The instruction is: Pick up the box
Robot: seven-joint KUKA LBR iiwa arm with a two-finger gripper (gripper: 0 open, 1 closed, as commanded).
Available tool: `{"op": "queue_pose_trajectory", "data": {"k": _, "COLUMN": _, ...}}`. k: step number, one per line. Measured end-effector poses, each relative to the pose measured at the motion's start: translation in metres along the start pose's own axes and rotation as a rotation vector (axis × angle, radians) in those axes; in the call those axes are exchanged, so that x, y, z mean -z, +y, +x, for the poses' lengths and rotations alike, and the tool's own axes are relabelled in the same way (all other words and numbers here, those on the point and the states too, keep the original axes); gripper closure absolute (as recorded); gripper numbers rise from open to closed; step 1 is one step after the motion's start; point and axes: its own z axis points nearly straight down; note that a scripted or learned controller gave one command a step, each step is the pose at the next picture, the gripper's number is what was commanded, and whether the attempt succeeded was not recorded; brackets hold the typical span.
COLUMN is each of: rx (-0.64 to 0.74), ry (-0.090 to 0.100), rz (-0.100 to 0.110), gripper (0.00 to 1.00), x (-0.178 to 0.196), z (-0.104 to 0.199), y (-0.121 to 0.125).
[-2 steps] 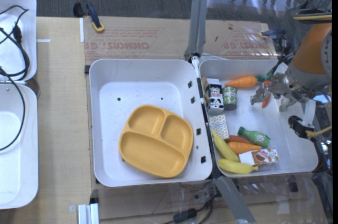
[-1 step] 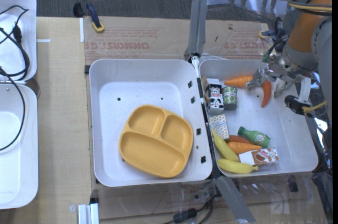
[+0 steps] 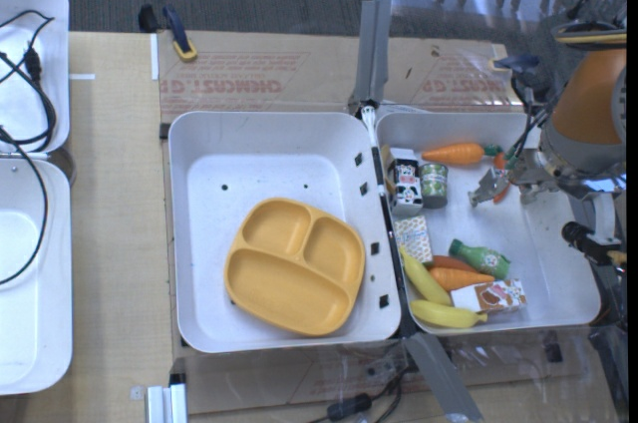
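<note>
One box (image 3: 501, 296) lies at the right bin's (image 3: 558, 241) near edge, beside the bananas (image 3: 435, 296). We see our gripper (image 3: 495, 189) open and empty, farther back by the carrot (image 3: 454, 153). The box lies toward the camera from it, long axis across the bin.

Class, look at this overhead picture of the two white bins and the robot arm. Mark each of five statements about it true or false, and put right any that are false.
1. The yellow divided plate lies in the left bin. True.
2. The carrot lies in the left bin. False: it lies near the far wall of the right bin.
3. The gripper hangs over the right bin. True.
4. The box is clamped in the gripper. False: it lies at the near side of the right bin, apart from the gripper.
5. The green bottle stands upright. False: it lies on its side.
</note>
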Motion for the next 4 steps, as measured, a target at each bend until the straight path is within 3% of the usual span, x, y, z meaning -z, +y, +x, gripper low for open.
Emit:
{"op": "queue_pose_trajectory", "data": {"k": 1, "rx": 0.056, "ry": 0.005, "rz": -0.003, "gripper": 0.0, "x": 0.001, "z": -0.012, "y": 0.056}}
{"op": "queue_pose_trajectory", "data": {"k": 2, "rx": 0.416, "ry": -0.001, "rz": -0.003, "gripper": 0.0, "x": 0.001, "z": -0.016, "y": 0.01}}
{"op": "queue_pose_trajectory", "data": {"k": 3, "rx": 0.408, "ry": -0.003, "rz": -0.006, "gripper": 1.0, "x": 0.011, "z": -0.019, "y": 0.01}}
{"op": "queue_pose_trajectory", "data": {"k": 4, "rx": 0.604, "ry": -0.002, "rz": -0.003, "gripper": 1.0, "x": 0.116, "z": 0.054, "y": 0.019}}
